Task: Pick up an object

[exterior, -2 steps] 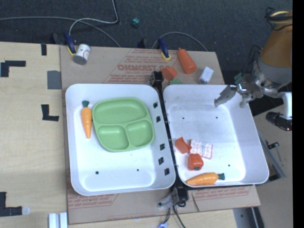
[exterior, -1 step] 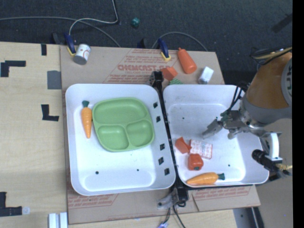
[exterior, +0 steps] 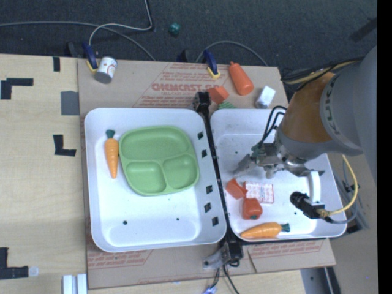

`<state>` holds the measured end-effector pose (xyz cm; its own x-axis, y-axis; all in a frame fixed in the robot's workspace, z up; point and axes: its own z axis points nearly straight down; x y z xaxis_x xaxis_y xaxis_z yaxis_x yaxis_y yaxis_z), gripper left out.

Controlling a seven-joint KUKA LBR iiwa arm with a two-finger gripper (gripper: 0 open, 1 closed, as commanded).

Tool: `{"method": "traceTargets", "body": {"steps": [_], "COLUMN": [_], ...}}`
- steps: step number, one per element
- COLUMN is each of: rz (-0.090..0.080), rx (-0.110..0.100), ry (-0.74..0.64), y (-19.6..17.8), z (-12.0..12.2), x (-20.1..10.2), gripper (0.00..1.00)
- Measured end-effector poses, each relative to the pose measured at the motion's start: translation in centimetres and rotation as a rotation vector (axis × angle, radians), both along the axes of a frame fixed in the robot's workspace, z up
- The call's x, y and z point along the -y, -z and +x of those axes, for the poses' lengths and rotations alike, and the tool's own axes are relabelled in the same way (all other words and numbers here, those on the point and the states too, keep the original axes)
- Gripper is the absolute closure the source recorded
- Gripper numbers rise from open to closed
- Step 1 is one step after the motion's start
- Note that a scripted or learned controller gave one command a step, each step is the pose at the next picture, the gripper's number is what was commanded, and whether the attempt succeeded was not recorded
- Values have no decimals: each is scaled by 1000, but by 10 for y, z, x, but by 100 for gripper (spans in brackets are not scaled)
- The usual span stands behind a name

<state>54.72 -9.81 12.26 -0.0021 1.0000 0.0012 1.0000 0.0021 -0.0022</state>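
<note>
My gripper [exterior: 261, 163] hangs low over the middle of the right bin [exterior: 239, 130], with the grey arm and its orange band [exterior: 306, 118] coming in from the right. Just below it lie a white and pink packet [exterior: 260, 192], an orange-red chunk [exterior: 235, 188] and a red block [exterior: 251, 208]. An orange carrot [exterior: 264, 229] rests along the bin's front wall. I see nothing held in the gripper.
The left bin [exterior: 98, 195] holds a green divided plate [exterior: 160, 160] and a second carrot [exterior: 111, 154]. Behind the bins lie an orange bottle-shaped toy [exterior: 241, 78], a small orange piece [exterior: 218, 94], a white cube [exterior: 266, 95] and a can [exterior: 105, 69].
</note>
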Motion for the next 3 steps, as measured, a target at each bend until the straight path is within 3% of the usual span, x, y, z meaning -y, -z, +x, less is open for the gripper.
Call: {"method": "traceTargets", "body": {"steps": [1, 2, 3], "rz": [-3, 0, 1], "rx": [3, -3, 0], "ry": [1, 2, 0], "y": [-103, 4, -5], "z": [42, -59, -64], "x": [31, 28, -3], "gripper": [0, 0, 0]}}
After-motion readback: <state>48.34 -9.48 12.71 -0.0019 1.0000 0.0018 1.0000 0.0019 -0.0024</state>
